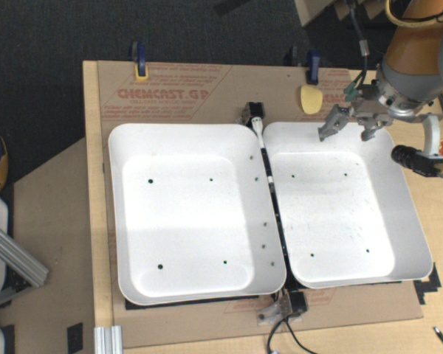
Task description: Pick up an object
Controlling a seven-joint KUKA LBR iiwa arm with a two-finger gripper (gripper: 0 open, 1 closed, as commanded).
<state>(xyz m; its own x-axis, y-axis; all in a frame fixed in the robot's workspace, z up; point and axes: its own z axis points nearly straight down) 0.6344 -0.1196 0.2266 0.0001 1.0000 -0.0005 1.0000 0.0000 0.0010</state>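
My gripper [351, 130] hangs over the back edge of the right bin [399, 198], open, its two grey fingers spread and nothing between them. A small pale yellow rounded object [311, 99] lies on the brown board just behind the right bin, outside it and a little left of the gripper. The left bin [133, 198] stands beside the right one; both show white floors with small dark dots.
A black and white clip [253, 114] sits at the back of the seam between the bins, and another clip [289, 304] at the front. Two blue clamps [139, 53] [313, 63] hold the board's back edge. Dark floor surrounds the bench.
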